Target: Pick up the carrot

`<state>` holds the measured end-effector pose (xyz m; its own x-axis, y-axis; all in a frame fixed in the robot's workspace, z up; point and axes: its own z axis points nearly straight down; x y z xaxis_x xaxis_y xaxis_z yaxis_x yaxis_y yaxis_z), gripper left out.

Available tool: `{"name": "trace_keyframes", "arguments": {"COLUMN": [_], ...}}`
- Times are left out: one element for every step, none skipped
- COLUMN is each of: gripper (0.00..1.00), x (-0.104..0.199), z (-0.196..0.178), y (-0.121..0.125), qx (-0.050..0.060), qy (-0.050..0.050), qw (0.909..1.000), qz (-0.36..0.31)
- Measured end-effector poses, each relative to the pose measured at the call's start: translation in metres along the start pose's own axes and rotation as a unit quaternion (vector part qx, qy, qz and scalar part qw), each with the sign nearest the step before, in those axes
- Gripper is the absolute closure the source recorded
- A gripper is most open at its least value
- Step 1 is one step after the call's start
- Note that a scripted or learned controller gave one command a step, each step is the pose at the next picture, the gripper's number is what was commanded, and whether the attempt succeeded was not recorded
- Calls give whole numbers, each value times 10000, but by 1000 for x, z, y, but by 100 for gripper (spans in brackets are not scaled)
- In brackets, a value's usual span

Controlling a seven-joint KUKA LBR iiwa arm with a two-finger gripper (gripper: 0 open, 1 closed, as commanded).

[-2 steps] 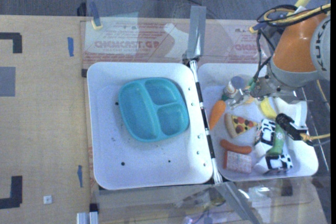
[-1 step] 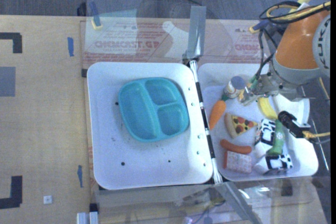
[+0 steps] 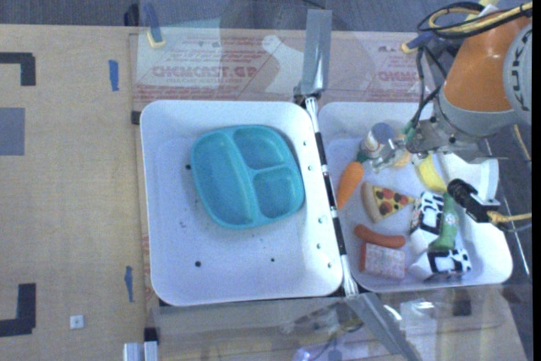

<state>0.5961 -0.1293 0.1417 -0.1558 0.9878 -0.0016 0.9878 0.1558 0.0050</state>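
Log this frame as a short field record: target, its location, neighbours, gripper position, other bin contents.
target: carrot, orange, lying tilted
location: right bin, near its left wall
neighbours: pizza slice toy just right of it; sausage below
gripper: above the bin's upper middle, up and right of the carrot, nothing seen between its fingers
grasp state: carrot not yet picked up
left bin: holds a teal divided plate
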Motion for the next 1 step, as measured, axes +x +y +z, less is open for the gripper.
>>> {"name": "trace_keyframes", "arguments": {"gripper": [0], "x": [12], "z": [-20], "y": [-16], "qx": [23], "qy": [12], "qw": [10000], "qz": [53]}}
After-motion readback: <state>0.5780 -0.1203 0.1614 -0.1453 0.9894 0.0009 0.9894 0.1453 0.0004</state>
